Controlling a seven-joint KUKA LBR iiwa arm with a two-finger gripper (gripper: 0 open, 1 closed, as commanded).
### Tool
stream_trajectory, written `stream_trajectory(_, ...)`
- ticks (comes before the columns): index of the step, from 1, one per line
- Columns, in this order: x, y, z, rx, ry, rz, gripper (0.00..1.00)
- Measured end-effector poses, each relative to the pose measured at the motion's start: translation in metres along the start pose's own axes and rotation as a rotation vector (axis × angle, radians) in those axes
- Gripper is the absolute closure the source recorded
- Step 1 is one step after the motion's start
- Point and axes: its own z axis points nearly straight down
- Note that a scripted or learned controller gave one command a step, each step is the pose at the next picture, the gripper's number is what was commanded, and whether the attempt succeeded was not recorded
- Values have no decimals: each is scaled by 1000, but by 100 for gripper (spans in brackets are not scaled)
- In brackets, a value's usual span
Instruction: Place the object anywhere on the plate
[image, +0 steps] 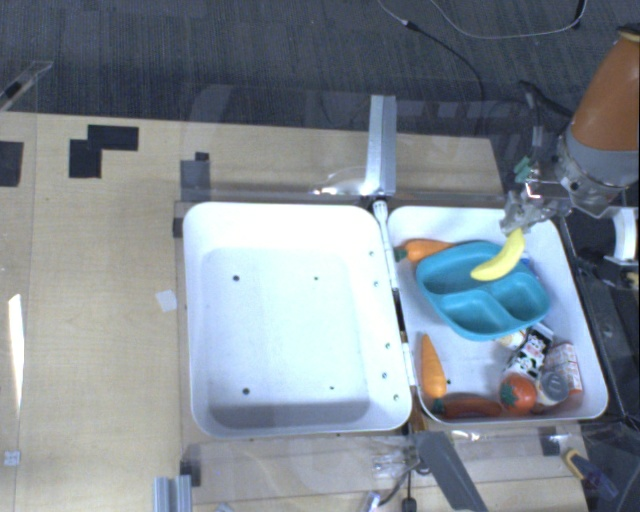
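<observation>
My gripper (520, 215) sits over the far right corner of the right bin (590, 345), with the orange band of my arm (605, 95) rising toward the view's upper right. My fingers are closed on the top end of the banana (500, 260), which hangs down from them at a slant, its lower end reaching over the blue plate (490, 300). I cannot tell whether that lower end touches the plate or hangs just above it.

The plate is a divided blue dish lying tilted in the far half of the right bin, its far edge near the bin's far wall. Behind its left side, by the bin's far left corner, an orange carrot (425, 248) pokes out from under the plate's rim. A second carrot (432, 368) lies along the bin's left wall toward the near side. Along the near edge lies a dark red sausage-like piece (470, 406), and beside it a tomato (518, 392). In the near right corner stands a can (562, 375), with a small black-and-white item (532, 350) just beyond it, close to the plate's near edge.

The left bin (290, 315) stands beside the right one, their walls touching along the middle.
</observation>
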Motion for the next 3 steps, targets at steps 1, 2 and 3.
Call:
stream_trajectory(1, -12, -84, -161, -4, -1, -25, 100)
stream_trajectory(2, -66, -141, -200, -5, -3, -177, 100)
stream_trajectory(3, -66, -140, -199, -4, -3, -178, 100)
